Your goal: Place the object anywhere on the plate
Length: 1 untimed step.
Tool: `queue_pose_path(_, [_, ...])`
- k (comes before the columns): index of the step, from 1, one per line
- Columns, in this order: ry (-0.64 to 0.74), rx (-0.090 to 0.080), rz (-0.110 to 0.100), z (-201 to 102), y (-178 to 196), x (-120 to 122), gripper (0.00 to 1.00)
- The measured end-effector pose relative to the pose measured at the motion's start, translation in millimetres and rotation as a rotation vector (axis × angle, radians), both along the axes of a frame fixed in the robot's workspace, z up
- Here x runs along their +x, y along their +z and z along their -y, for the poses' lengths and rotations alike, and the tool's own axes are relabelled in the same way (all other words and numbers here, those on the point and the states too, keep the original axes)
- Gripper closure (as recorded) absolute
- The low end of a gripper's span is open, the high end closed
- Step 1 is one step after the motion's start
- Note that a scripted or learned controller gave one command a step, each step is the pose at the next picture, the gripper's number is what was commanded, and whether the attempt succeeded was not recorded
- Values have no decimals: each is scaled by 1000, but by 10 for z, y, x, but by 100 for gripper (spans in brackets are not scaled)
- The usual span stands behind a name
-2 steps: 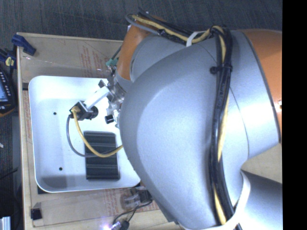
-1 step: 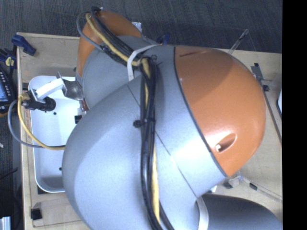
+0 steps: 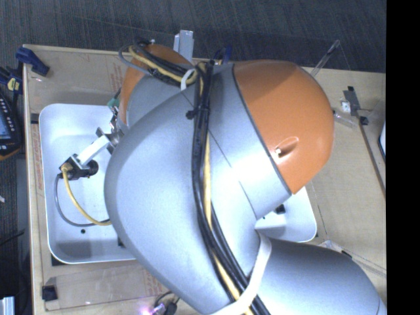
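Grey arm (image 3: 197,195) looms over white bins (image 3: 49,176); dark carpet (image 3: 131,5) beyond.

arm shell (image 3: 164,195): matte grey, rounded bulky casing, fine speckled finish
orange cap (image 3: 285,117): glossy dome at 2 o'clock of the grey shell, small raised notch near its lower edge
second orange band (image 3: 141,87): at 11 o'clock, mostly behind the grey shell
cable bundle (image 3: 200,169): black with a yellow strand, running along the shell from 12 toward 6 o'clock
cable tie (image 3: 189,79): white, wrapping the bundle near 12 o'clock
wrist fitting (image 3: 82,163): at 9 o'clock, white bracket, small black end piece
loose cable (image 3: 72,205): thin yellow and black loop hanging below the fitting
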<state>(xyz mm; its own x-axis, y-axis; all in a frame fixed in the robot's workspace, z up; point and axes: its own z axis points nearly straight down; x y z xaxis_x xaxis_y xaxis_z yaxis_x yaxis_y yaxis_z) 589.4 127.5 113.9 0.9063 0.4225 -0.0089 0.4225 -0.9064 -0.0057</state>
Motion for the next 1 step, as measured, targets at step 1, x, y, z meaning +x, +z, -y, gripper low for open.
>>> queue_pose_path(1, [260,4,6,402,1431,-151,100])
